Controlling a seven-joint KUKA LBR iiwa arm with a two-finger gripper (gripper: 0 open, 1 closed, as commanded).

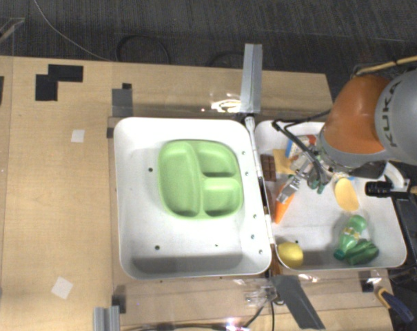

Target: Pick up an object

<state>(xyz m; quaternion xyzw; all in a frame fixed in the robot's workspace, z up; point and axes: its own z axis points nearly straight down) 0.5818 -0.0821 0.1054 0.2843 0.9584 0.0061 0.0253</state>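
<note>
The approach step is judged to be in hand: the gripper [306, 174] is seen low over the right bin [394, 254], centre-right of the frame, above an orange carrot-like piece [281, 205]. Whether the claw is apart or together cannot be told. A settled descent onto one object is called for next. Counted: two bins, one green divided tray [198, 178] in the left bin [136, 247], one lemon [289, 254], one green vegetable [354, 243], one pale yellow piece [347, 194].

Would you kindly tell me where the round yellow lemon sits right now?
The round yellow lemon lies in the right white bin's near-left corner, left of the green pepper.
</note>
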